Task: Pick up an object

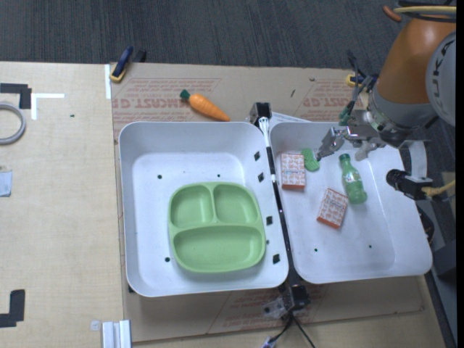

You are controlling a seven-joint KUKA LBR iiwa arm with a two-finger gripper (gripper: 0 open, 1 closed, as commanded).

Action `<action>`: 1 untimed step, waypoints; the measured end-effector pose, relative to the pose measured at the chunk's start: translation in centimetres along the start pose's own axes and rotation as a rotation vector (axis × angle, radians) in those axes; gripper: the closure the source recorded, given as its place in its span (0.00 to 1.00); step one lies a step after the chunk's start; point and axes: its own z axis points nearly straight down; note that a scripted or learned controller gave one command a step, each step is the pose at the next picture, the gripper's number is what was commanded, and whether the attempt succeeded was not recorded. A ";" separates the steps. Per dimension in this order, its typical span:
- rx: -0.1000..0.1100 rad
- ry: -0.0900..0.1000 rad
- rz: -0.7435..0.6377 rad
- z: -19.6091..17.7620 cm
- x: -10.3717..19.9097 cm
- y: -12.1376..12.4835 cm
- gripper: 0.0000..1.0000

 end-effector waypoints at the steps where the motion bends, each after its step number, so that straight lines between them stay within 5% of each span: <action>1: 0.000 0.000 -0.021 10.4 -5.2 1.1 0.00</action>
